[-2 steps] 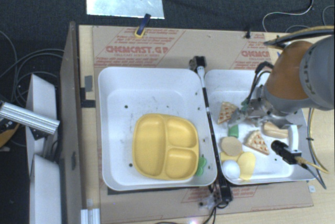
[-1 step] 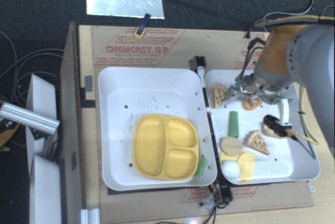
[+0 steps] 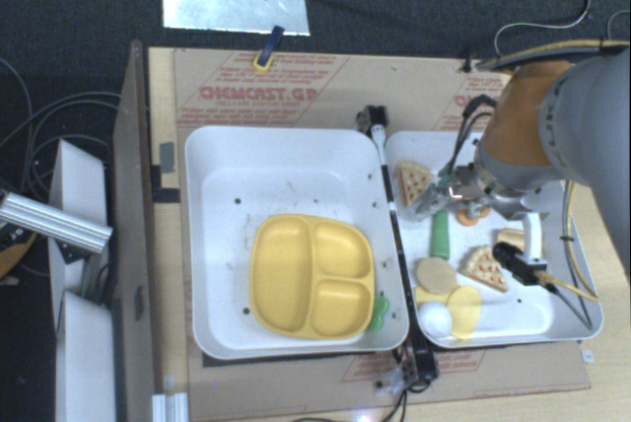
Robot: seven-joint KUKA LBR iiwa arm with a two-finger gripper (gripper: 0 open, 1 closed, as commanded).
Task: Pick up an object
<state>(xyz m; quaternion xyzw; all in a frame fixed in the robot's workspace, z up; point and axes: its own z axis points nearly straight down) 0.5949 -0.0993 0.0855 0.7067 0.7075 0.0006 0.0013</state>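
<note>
The right bin holds several toy foods. One pizza slice lies at its upper left, and a green cucumber stands lengthwise below it. Farther down are a tan round piece, a white egg and a yellow piece. A second pizza slice rests right of the tan piece. My gripper hangs low over the upper left of this bin, between the first pizza slice and the top of the cucumber. A small orange piece shows just right of it.
The left bin carries a yellow divided plate with a small green item at its right edge. The grey arm with its orange band covers the upper right of the right bin. Cables trail over that bin's right side.
</note>
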